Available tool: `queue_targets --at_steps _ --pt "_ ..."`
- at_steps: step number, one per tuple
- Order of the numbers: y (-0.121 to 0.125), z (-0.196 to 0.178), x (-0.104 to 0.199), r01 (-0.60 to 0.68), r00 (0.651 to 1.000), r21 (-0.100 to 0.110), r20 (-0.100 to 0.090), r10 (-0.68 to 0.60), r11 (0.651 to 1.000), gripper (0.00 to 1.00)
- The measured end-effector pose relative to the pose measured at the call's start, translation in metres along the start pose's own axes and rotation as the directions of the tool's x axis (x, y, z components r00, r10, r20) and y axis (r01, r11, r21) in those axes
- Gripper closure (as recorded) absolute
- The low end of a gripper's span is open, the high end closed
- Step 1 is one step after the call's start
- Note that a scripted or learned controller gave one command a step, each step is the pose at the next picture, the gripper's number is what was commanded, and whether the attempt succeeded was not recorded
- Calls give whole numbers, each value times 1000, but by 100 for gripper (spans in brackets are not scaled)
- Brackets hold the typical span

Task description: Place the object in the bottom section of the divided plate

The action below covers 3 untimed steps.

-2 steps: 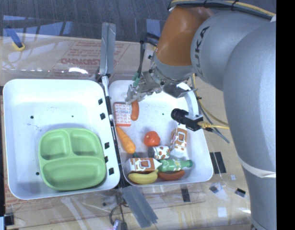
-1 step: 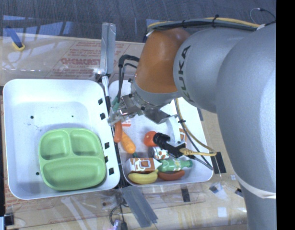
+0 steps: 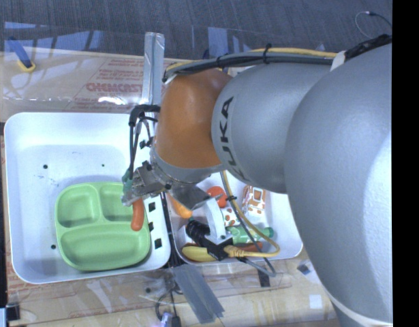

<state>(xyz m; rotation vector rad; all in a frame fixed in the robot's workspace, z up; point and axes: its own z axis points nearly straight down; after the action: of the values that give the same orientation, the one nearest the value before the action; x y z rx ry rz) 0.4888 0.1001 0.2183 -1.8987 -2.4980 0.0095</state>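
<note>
From above, the grey arm (image 3: 298, 135) covers much of the right bin (image 3: 291, 240), which holds a banana (image 3: 195, 253) and other clutter. The hand (image 3: 137, 195) grips an orange hot dog (image 3: 137, 215) over the green divided plate (image 3: 93, 244) in the left bin (image 3: 32, 148).

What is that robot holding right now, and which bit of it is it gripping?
The gripper seems to hold a small orange sausage-like object by its upper end, hanging over the green divided plate.

Lying jumbled in the right bin (image 3: 291, 240): a yellow banana (image 3: 195, 254) at the front, an orange carrot (image 3: 182, 208) near the divider, a white printed packet (image 3: 253, 201). Beyond the 2 bins, clear plastic sheeting (image 3: 80, 80) with red lettering.
</note>
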Motion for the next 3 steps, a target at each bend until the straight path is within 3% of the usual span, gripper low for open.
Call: queue_targets --at_steps 1,2,3 --pt "-9 24 10 -8 1000 -1 0 8 1000 100" --pt "17 14 2 1 1000 -2 0 -1 1000 100" --pt "-5 37 26 -10 1000 0 1 10 1000 100"
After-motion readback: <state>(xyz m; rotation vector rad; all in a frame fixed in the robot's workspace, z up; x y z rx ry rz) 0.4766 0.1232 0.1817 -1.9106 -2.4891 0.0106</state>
